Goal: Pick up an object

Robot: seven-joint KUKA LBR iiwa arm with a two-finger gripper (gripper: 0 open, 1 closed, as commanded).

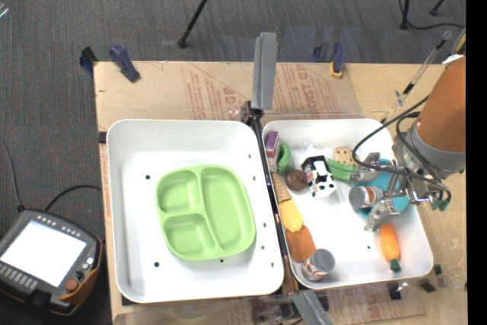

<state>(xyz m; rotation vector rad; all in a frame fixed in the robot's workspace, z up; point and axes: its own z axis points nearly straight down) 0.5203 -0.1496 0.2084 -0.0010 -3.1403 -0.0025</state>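
Gripper (378, 211) low in the right bin (346, 259), hard against its right side. Fingers lost in a clutter of metal and a teal part; cannot tell how far apart they stand, nor whether anything sits between them

Closest things:
- can (364, 196), silver with a blue-and-red label, touching or just left of the gripper head, lying on its side, open end toward the left
- carrot (389, 243), orange with a green tip, just below the gripper, long axis running down and slightly right, toward the bin's near right corner

Judgement: the can is the likelier target, being right at the fingers; the carrot is next. For the can the relation that counts is that it lies left of the fingers with its axis across the bin, so a closing across the round body would suit. Contact not confirmed

Further left in the same bin: cow toy (321, 176), brown ball (296, 180), green piece (283, 157), corn (291, 215) along the left wall, a brown lump (300, 241) below it, a second can (319, 264) near the front edge

Left bin (133, 156) holds a green divided plate (205, 211), well apart from the arm

Both bins sit on a cardboard-covered worktop (183, 87)

Risk: crowding near the gripper; the carrot may get nudged
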